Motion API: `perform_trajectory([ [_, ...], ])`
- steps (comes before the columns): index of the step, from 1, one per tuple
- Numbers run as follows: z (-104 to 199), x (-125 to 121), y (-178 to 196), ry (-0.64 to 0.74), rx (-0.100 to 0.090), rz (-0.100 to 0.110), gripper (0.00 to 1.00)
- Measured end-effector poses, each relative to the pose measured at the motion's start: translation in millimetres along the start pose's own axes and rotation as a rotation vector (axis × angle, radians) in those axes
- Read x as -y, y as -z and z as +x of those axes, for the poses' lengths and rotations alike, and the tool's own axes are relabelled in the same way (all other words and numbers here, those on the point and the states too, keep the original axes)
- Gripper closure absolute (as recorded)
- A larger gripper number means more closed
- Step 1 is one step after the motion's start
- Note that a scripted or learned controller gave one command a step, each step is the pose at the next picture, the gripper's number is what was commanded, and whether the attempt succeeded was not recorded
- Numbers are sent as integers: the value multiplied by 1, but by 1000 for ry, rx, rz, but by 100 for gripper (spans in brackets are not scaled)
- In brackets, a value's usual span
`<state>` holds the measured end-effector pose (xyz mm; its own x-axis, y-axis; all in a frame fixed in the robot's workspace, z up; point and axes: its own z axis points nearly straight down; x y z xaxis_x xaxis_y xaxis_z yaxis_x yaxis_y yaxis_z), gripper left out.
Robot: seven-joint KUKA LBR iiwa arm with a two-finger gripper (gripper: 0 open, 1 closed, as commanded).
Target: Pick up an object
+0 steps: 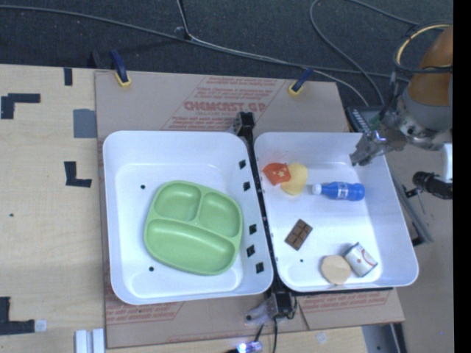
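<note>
the nearest candidate for us is the blue bottle (340, 190), lying on its side in the upper middle of the right bin (397, 219), its white cap pointing toward the left of the frame. we judge it light and rigid, a small plastic body with a smooth, slick skin, and because it is round and lying down it will likely roll if nudged from one side. we would close on the middle of its blue barrel, jaws set across the short axis, not on the narrow cap.

just left of it sit a yellow rounded piece (296, 179) and an orange-red piece (277, 173), touching each other near the bin's upper left corner; both look like small toy foods, light and probably hard. lower in the bin lies a flat brown chocolate-like bar (299, 234), thin and hard to get under. at the lower right a tan disc (336, 269) rests against a small white and red can (360, 259), which is tilted.

the hand (366, 153) hangs over the right bin's upper right rim, well apart from the bottle; we cannot tell whether it is wide or narrow, and we see nothing held in it.

the left bin (118, 197) carries a green divided plate (194, 226), wide and shallow. both bins rest on a cardboard sheet (221, 101) on the counter (44, 197).
</note>
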<state>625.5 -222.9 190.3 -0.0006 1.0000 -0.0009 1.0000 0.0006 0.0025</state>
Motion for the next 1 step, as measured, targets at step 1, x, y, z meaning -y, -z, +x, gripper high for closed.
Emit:
perform_trajectory([
  [1, 6, 5, 60, 1, 1, -2, 100],
])
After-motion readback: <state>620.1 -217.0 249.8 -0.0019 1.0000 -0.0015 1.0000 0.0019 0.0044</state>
